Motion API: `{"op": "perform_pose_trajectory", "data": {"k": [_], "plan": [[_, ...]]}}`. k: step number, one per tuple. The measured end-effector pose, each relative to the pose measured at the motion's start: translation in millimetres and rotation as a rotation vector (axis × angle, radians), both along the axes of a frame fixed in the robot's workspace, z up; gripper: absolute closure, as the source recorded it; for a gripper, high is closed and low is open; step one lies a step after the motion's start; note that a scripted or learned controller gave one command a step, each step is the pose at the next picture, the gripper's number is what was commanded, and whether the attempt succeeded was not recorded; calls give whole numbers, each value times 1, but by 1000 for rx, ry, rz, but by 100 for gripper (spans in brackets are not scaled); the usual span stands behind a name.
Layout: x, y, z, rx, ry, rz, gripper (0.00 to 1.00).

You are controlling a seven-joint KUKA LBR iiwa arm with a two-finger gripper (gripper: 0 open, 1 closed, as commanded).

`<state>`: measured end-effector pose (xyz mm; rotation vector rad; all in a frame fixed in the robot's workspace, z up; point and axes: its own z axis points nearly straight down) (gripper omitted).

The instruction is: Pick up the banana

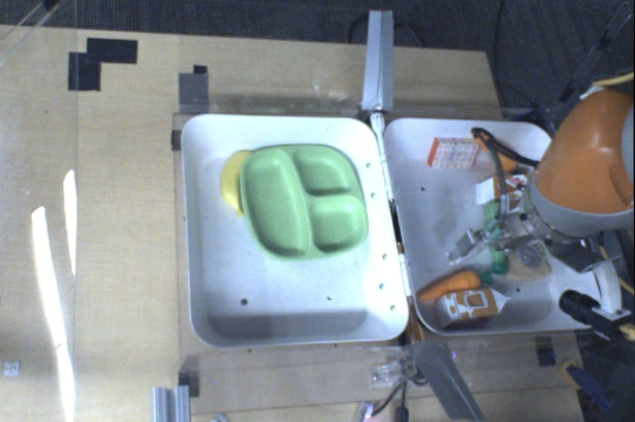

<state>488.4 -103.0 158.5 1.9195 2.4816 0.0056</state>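
Observation:
The banana (231,182) shows as a yellow sliver in the left bin (288,316), mostly hidden under the left edge of a green divided tray (303,199). My gripper (493,239) hangs low over the middle of the right bin (422,211), far to the right of the banana, among small items there. The arm's orange band (593,157) sits above it at the right edge.
In the right bin lie a small orange-and-white box (452,153) at the back, a carrot (449,284) and a printed carton (468,307) at the front, and a greenish item (499,261) beneath the gripper. A metal divider post (378,63) stands between the bins.

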Motion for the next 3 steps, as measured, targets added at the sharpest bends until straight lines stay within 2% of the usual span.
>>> {"op": "perform_pose_trajectory", "data": {"k": [1, 2, 3], "plan": [[66, 5, -69, -3, -10, 52, 0], [106, -27, -70, -2, -7, 12, 0], [81, -9, -69, -3, -8, 86, 0]]}}
